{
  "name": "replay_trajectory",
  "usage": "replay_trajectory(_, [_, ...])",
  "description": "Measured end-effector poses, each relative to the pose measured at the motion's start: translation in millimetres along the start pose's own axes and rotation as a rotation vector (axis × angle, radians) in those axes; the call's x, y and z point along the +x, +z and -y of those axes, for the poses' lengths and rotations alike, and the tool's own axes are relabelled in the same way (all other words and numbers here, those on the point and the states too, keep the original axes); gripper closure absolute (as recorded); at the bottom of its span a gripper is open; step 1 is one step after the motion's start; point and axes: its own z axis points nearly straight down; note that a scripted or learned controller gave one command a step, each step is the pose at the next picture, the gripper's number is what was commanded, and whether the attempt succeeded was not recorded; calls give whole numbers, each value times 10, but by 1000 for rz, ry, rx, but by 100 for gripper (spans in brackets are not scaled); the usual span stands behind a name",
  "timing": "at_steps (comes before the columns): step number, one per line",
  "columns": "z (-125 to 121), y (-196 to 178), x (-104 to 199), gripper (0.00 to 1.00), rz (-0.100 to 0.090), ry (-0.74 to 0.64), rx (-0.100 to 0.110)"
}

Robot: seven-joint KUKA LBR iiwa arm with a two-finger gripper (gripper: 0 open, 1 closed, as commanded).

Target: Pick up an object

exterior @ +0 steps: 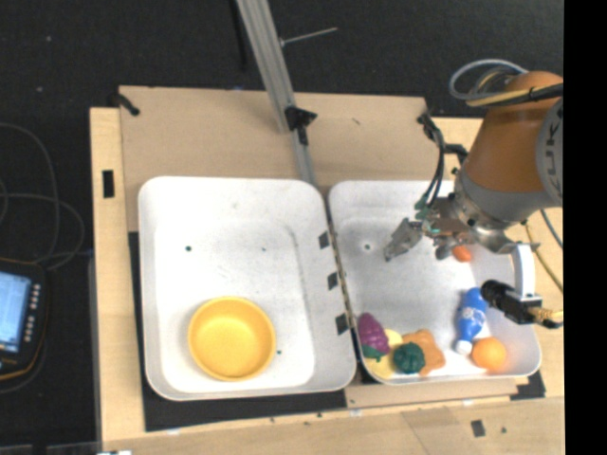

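A robotics lab. A grey-and-orange robot arm (507, 159) reaches over two white bins (171, 216) on a plywood desk (209, 131). A teach pendant (17, 316) lies at the left on dark floor.

Even overhead light, moderate sharpness, low resolution.

The two white bins (237, 207) read bright, near washed-out, with faint specks still legible. Shadows are soft and short; a dim one lies under the arm (507, 150) on the right bin floor. The dark floor (142, 27) around the bench loses detail. Small toys (408, 349) show soft edges. The yellow bowl (231, 337) carries no harsh glare.
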Motion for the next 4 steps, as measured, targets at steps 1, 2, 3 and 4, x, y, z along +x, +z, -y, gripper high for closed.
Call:
replay_trajectory(1, [-1, -1, 0, 0, 0, 1, -1])
replay_trajectory(2, [19, 630, 19, 0, 1, 3, 6])
replay_trajectory(3, [28, 1160, 7, 0, 2, 3, 4])
replay_trajectory(4, [6, 1018, 0, 100, 1, 8, -3])
